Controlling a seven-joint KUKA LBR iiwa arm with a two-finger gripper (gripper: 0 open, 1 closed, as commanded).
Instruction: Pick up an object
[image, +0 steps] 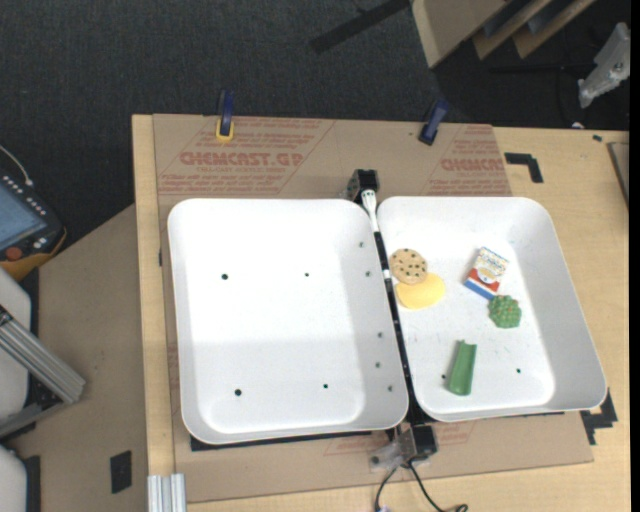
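Note:
The right bin holds several small toy items. A round tan cookie lies near the bin's left wall, overlapping a yellow piece just below it. A small white, blue and red carton sits toward the middle right. Just below that carton is a green broccoli-like piece. A green cylinder lies near the bin's front.
The left bin stands beside the right one, joined along a black centre strip. Both rest on a brown cardboard sheet held by two clamps at the back edge. Cables hang at the front.

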